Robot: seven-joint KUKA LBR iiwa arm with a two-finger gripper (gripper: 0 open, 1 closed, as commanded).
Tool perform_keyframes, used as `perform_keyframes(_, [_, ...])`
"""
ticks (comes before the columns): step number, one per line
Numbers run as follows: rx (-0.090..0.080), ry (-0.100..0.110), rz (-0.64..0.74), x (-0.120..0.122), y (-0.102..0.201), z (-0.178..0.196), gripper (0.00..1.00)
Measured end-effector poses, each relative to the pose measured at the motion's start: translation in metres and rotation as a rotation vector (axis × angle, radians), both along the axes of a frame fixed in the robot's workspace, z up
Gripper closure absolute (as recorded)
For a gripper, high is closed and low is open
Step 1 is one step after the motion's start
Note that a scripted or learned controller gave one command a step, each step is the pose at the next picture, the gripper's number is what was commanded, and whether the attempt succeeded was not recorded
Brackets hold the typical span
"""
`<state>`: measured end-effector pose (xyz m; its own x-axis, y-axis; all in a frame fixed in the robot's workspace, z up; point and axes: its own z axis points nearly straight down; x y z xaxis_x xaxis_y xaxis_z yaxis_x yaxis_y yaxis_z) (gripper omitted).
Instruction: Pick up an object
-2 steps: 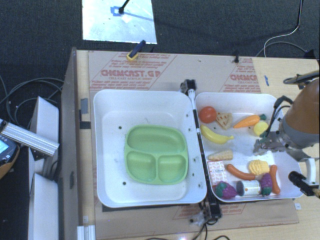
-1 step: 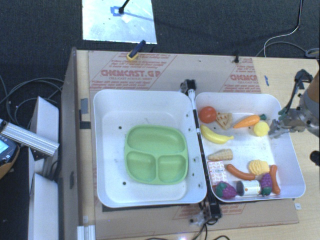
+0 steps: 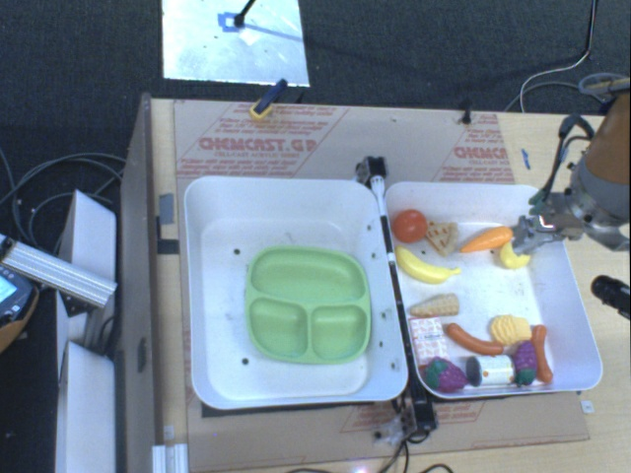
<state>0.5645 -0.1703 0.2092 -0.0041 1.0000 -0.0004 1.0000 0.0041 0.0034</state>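
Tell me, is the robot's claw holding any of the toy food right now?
I can't tell. The gripper is down in the right bin, right beside a small yellow toy and the orange carrot, but no toy clearly sits between its fingers.

The right bin [image 3: 567,294] holds a scatter of toy food: a red tomato [image 3: 410,226], a yellow banana [image 3: 425,266] lying slantwise, an orange carrot [image 3: 486,239], a sausage [image 3: 473,340] and purple grapes [image 3: 445,373] (near the front wall).
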Motion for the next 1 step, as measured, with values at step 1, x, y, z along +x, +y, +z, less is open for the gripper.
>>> perform_keyframes(1, [-0.001, 0.0, 0.0, 0.0258, -0.0125, 0.0179, 1.0])
